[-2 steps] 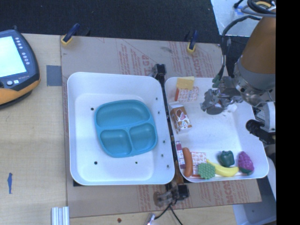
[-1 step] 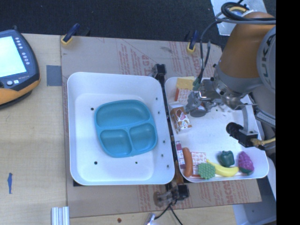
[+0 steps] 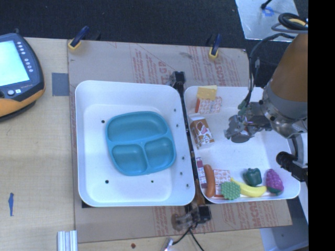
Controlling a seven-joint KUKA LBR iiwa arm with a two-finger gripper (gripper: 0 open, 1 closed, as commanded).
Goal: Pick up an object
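Gripper (image 3: 239, 129) over right bin (image 3: 238, 158), nothing seen held.
Hung above bare floor mid-bin (fingers' state: cannot tell); toy food lined along front edge, banana (image 3: 251, 191) among it; blue tray (image 3: 140, 141) in left bin (image 3: 91, 140).

A robotics lab: a teach pendant (image 3: 15, 75) lies at the surface's (image 3: 36, 161) left edge, clamps (image 3: 78, 37) pin a cardboard sheet (image 3: 152, 61) along the far edge, and cables (image 3: 180, 229) trail off the near edge.

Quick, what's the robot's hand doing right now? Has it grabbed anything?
Hand: it hangs over the right bin, above a bare patch of its floor; nothing is seen in its grasp, and whether it is open or closed cannot be told.
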